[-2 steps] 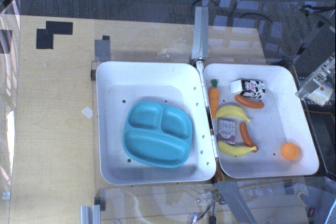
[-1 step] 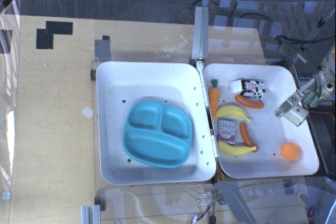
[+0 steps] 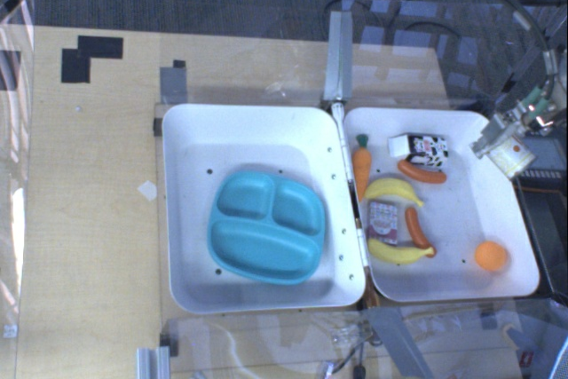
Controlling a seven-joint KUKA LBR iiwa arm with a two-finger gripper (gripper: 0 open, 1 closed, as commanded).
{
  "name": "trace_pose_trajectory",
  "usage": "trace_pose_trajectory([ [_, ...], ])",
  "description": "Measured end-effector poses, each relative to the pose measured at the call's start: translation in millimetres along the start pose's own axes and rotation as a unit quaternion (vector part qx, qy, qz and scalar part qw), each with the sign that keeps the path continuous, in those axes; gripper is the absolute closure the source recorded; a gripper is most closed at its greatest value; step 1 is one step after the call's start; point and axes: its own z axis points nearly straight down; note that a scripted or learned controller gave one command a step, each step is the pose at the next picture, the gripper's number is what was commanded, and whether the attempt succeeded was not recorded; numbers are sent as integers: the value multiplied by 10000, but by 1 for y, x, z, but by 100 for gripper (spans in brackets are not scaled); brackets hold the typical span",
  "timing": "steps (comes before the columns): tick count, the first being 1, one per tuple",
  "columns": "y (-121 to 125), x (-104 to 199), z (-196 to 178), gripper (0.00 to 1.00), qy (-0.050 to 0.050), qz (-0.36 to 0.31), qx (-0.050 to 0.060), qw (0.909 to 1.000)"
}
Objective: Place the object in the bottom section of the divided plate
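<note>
Plate (image 3: 266,226): blue, divided into three sections, lying in the left bin (image 3: 186,191), a little toward the near wall; two small sections on the far side, one long section on the near side.
Bottom section (image 3: 264,249): the long near compartment, nothing in it.
Gripper (image 3: 502,148): at the far right rim of the right bin (image 3: 519,280), well apart from the plate, with nothing seen in its grasp; whether it is released or clenched cannot be told at this angle.
Arm (image 3: 541,106): reaches in from the right, above the bench (image 3: 89,191), amid cables.
Carrot (image 3: 361,169): along the right bin's left wall, green top pointing away from the camera.
Bananas: one (image 3: 393,189) curved at mid-bin just beside the carrot, the other (image 3: 401,253) nearer the front wall.
Sausages: one (image 3: 422,173) lying crosswise beyond the upper banana, one (image 3: 416,228) between the two bananas, its lower end touching the near banana.
Packet (image 3: 383,220): small and reddish, flat between the bananas, just beside the second sausage.
Carton (image 3: 419,146): black and white, at the far end of the right bin, touching the first sausage.
Orange (image 3: 491,256): alone in the right bin's near right corner.
</note>
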Motion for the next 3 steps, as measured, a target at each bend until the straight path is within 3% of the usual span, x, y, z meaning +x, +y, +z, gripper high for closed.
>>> trace_pose_trajectory([
  [1, -8, -17, 159, 100, 10, 98, 24, 9999],
  [2, 38, -4, 64, 100, 10, -812, 14, 9967],
  [3, 32, -66, 34, 100, -9, -2104, 0, 9776],
])
